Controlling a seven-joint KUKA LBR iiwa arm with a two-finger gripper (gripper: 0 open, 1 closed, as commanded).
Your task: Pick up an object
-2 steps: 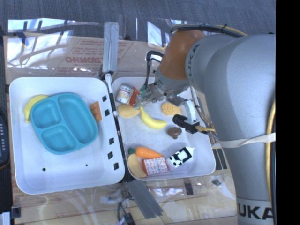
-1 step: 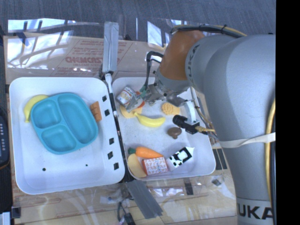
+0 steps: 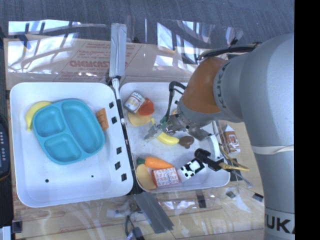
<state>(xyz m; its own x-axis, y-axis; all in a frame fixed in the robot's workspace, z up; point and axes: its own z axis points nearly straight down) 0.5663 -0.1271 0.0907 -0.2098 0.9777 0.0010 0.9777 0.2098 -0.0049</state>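
Grey carpet shows along the top of the view, and below it the bench carries two shallow white bins side by side, a clear sheet with red lettering lying behind them. At about nine o'clock from the view's centre sits the left bin point(image 3: 22, 184), which bears a blue divided tray point(image 3: 67, 129) with a yellow piece point(image 3: 35, 110) tucked under its ten o'clock corner and a small orange block point(image 3: 102, 119) at its three o'clock edge. Over in the right bin point(image 3: 131, 154), toys crowd together: a small can point(image 3: 134, 102) against a red piece point(image 3: 146, 107) at twelve o'clock, a toy carrot point(image 3: 157, 162) and a printed box point(image 3: 165, 177) at six o'clock, a black-and-white cow toy point(image 3: 190, 169) at about five o'clock. Near that bin's middle lies a yellow banana point(image 3: 168, 139), with a brown piece point(image 3: 186, 142) just beside it at three o'clock. Coming in from three o'clock, the gripper point(image 3: 156, 130) hangs just over the banana's ten o'clock end; its fingers look slightly apart with nothing seen between them. Taken as the likely target, the banana is probably light, hollow plastic, stiff and smooth, so it may well skid or roll out of a pinch. Across the thick middle of its curve seems the safest hold, not the tapered tip.
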